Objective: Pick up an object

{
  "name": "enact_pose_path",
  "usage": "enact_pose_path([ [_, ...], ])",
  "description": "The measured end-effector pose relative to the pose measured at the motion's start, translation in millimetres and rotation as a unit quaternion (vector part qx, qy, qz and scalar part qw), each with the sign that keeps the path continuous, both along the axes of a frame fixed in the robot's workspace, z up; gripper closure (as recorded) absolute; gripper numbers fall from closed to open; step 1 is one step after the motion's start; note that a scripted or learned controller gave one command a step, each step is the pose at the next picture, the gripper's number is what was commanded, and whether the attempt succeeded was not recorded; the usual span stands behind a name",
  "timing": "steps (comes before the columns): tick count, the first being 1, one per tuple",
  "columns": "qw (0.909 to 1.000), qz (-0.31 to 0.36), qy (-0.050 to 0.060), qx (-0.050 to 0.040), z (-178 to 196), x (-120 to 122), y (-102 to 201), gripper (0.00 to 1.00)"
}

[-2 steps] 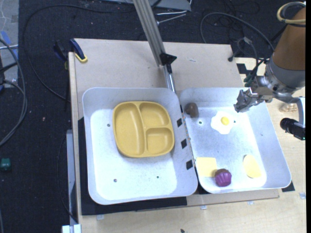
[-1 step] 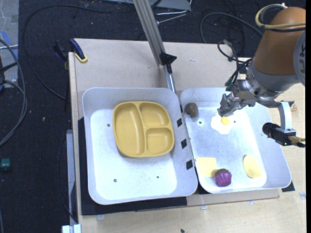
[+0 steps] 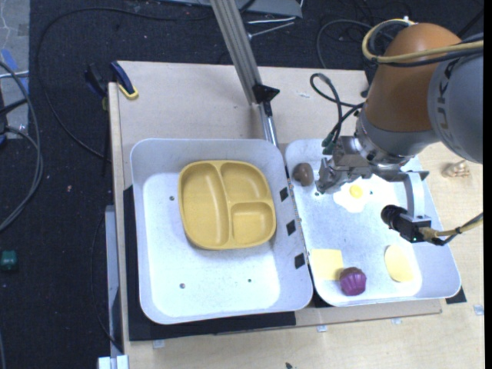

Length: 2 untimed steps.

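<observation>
The gripper (image 3: 332, 177) is seen low over the far left part of the right bin (image 3: 442, 271), carried by the grey arm (image 3: 430, 102) with its orange band. How widely it is parted cannot be told, and nothing can be seen held in it.

A brown rounded object (image 3: 304, 174) lies just beside the gripper, on its left, close to the bin's far left corner. A fried egg toy (image 3: 355, 196) is found just to the gripper's right and slightly nearer the camera, partly under the wrist. A yellow square block (image 3: 326, 264) lies well nearer the camera than the gripper, with a purple object (image 3: 353, 280) just beside that block. A pale yellow oval piece (image 3: 400, 264) is placed nearer the camera and to the gripper's right.

Well to the gripper's left, a yellow divided plate (image 3: 227, 204) rests in the left bin (image 3: 154, 283).
</observation>
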<state>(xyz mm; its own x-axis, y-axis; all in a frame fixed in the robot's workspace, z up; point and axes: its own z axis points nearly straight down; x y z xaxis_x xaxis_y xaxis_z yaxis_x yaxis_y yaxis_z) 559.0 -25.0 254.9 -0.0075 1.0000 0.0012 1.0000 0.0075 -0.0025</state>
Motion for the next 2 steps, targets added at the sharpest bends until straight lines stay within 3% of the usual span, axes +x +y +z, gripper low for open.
enact_pose_path([
  [2, 1.0000, 0.001, -0.001, 0.0002, -7, -11, 97, 1.00],
])
